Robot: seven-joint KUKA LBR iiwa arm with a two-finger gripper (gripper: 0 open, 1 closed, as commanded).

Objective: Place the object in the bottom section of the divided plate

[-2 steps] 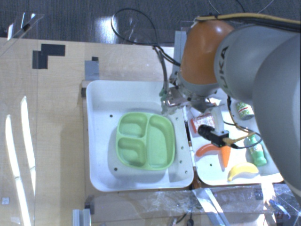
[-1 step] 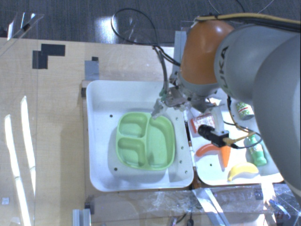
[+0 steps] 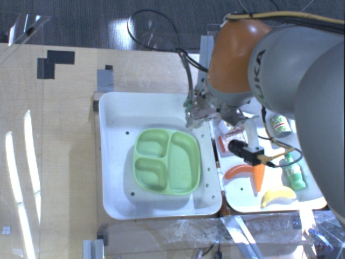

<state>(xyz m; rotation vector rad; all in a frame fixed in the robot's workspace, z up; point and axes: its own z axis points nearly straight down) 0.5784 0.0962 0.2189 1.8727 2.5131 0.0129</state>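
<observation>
A light green divided plate (image 3: 166, 161) lies in the left white bin (image 3: 110, 144). It has two small sections on its left and one long section on its right, all bare. My gripper (image 3: 197, 112) hangs above the left bin's far right corner, just beyond the plate's far right rim and close to the wall between the bins. Nothing shows held under it. The grey arm with its orange band covers much of the right bin (image 3: 310, 201).
The right bin holds a red chili (image 3: 239, 171), an orange carrot (image 3: 259, 179), a yellow banana (image 3: 278, 196), a green bottle (image 3: 295, 176), a small green-labelled can (image 3: 280, 125) and a red-and-white packet (image 3: 228, 141). Black cables loop behind the bins.
</observation>
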